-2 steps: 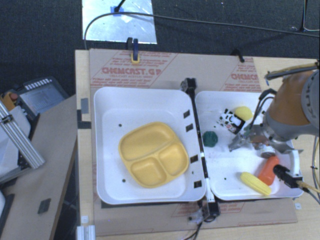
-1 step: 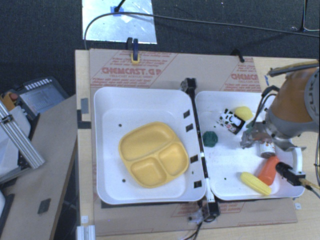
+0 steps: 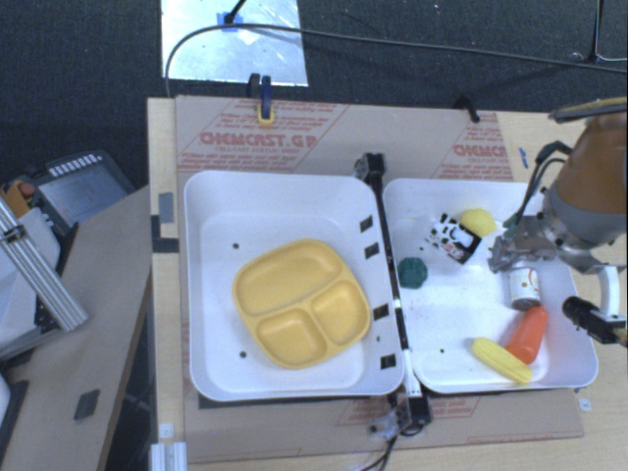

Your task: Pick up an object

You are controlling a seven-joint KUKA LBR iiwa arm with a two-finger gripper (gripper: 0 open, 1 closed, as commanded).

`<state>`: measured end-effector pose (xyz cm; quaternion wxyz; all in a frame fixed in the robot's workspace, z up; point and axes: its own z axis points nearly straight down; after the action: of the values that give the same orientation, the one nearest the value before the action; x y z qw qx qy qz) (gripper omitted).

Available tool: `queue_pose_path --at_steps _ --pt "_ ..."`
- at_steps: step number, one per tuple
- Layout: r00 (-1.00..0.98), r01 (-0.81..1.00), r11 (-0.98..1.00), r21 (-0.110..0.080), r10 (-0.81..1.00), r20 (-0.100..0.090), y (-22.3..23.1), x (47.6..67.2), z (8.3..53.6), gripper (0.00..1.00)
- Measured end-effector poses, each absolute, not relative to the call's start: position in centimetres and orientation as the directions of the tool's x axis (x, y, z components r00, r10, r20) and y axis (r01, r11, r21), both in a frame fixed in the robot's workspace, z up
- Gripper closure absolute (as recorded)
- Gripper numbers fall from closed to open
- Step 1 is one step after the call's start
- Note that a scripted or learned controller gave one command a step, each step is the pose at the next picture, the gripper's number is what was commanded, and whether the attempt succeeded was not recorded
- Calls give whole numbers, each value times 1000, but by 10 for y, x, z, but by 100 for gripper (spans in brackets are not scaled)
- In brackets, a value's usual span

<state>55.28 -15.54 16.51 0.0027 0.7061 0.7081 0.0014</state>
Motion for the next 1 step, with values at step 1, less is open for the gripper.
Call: queue_pose_path --at_steps 1 --pt "-4 1000 4 7 1000 -2 -158 556 229 100"
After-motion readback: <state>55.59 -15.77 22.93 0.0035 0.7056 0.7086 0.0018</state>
